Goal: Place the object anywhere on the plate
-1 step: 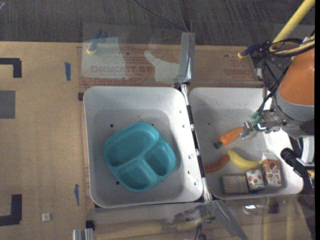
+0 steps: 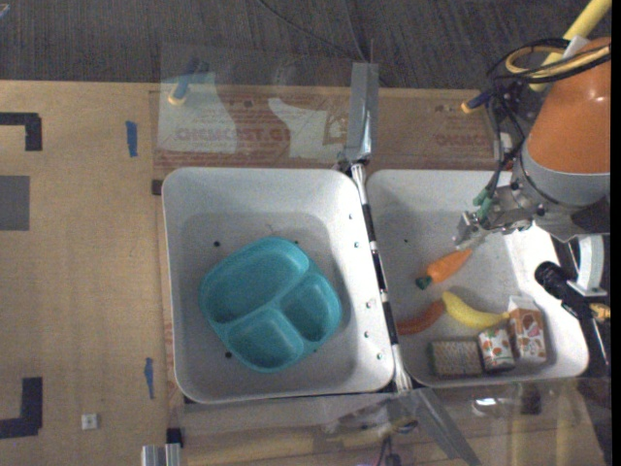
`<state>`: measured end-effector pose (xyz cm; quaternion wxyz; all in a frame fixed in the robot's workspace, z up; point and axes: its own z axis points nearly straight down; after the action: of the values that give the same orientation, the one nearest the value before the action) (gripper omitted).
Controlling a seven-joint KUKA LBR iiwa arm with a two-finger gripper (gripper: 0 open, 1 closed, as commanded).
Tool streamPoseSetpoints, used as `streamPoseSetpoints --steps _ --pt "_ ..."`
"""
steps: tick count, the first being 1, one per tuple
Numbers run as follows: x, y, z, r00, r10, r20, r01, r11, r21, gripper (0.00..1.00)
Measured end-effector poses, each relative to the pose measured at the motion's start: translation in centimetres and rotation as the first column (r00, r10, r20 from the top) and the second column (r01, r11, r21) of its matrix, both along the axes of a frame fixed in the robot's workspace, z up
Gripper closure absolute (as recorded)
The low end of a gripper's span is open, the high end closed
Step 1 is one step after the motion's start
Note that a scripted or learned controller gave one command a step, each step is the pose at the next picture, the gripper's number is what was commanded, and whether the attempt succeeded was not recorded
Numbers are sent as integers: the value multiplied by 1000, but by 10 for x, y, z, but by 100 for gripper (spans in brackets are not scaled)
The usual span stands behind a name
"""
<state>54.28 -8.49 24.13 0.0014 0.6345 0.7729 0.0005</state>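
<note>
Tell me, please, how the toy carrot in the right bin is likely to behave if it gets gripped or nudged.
The carrot tapers from a thick orange body to a narrow green end, so it may slip out of a pinch near the tip. Its rounded shape suggests that a nudge would roll it on the smooth bin floor. It looks like a light toy.

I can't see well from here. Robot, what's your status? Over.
Gripper low in right bin, just above carrot; grip unclear. Plate in left bin, nothing on it. Banana close beside carrot.
</note>
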Motion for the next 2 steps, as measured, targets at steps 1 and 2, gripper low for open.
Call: streamPoseSetpoints --steps 1,2 --pt "-3 107 -3 997 -82 -4 82 997 1 100" --pt "-7 186 -9 1000 -3 -3 3 1000 1 100"
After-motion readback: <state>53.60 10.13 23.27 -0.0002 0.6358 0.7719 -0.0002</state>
